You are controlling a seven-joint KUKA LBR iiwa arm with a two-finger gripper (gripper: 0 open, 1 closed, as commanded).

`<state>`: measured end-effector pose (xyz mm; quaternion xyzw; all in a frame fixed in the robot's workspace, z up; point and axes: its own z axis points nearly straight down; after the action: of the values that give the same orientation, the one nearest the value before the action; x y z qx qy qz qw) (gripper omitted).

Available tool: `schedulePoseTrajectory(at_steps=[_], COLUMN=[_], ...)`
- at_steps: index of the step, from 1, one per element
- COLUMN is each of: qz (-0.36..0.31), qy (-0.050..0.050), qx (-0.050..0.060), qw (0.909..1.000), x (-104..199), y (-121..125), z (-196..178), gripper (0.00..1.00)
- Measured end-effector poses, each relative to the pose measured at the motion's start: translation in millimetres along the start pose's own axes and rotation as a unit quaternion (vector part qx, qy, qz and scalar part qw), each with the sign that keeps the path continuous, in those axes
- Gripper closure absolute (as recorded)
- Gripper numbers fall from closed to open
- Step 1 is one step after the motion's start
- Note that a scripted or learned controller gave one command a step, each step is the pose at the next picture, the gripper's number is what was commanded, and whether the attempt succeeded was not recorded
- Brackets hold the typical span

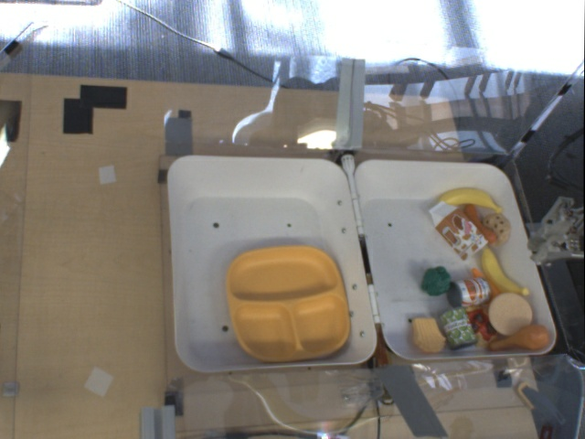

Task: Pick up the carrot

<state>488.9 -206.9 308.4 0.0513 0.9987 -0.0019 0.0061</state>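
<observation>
Over at the right bin [402, 245], the carrot [477, 219] lies near its far right corner, a small orange piece wedged between a printed carton [460, 234] and a cookie [496, 226], just under a banana [470, 197]. The gripper [558, 230] hangs just outside that bin's right wall, apart from the carrot. Whether it's open or closed, I can't tell.

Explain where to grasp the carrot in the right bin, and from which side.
Probably from straight above, across the narrow width of the carrot at its exposed middle. It lies flat and slanted, squeezed between the carton and the cookie, so a sideways approach looks blocked.
</observation>
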Motion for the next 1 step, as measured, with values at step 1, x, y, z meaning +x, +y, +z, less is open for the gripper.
schedulePoseTrajectory(at_steps=[1], qz=[-0.210], qy=[0.000], qx=[-0.001], qw=[0.9777], x=[-31.3], y=[5.0], z=[6.8], gripper=[1.00])
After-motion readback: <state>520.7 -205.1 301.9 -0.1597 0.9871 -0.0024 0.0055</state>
